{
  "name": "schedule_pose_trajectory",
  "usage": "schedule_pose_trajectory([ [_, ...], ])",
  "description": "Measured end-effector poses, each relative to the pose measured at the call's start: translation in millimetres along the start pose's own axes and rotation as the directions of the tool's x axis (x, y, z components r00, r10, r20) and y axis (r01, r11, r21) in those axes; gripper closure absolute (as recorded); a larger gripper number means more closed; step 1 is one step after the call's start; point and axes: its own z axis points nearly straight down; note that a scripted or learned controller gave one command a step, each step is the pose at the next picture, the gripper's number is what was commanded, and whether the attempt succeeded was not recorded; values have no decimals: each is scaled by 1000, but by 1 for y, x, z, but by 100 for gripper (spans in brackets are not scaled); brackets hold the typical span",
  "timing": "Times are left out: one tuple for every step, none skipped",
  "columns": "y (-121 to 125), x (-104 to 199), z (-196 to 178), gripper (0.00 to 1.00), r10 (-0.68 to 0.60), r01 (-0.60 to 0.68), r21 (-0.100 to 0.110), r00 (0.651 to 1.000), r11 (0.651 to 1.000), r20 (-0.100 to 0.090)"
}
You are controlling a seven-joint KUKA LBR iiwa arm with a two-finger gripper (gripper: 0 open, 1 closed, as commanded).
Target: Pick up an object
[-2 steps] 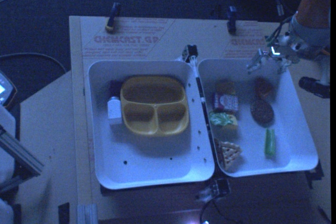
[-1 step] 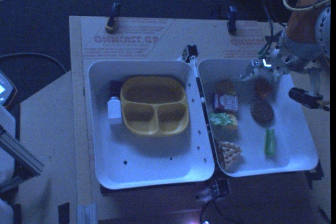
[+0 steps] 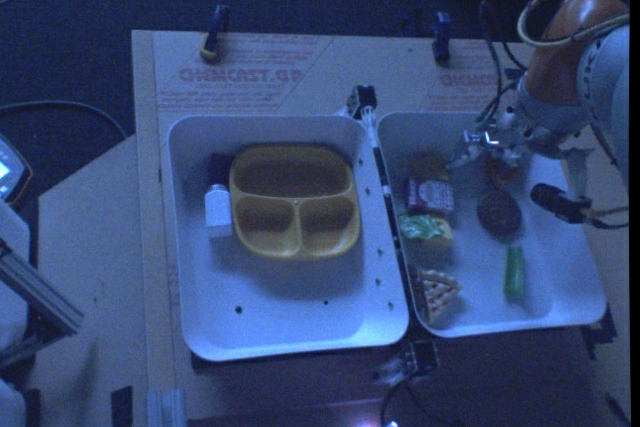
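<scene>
The right bin point(image 3: 560, 300) holds several small things: a red packet point(image 3: 430, 195), a green and yellow item point(image 3: 427, 228), a waffle-patterned wedge point(image 3: 437, 290), a dark round disc point(image 3: 498, 213) and a green stick point(image 3: 514, 272). A dim brownish item point(image 3: 428, 163) lies near the bin's back. My gripper point(image 3: 492, 153) hangs over the back of the right bin, just behind the dark disc. The light is low and the gripper's tip blurs into a dark reddish shape below it.
The left bin point(image 3: 190, 245) holds a yellow divided tray point(image 3: 295, 200), with a small white bottle point(image 3: 218, 209) by its left side. A black cable end point(image 3: 560, 203) sticks out over the right bin's right part. Clamps point(image 3: 214, 33) sit at the board's back edge.
</scene>
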Motion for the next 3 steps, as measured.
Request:
schedule_pose_trajectory([
  [2,-2,-16,100,0,0,-10,1000,1000,6],
  [-2,4,-76,100,0,0,-8,1000,1000,2],
  [0,4,-131,100,0,0,-9,1000,1000,3],
])
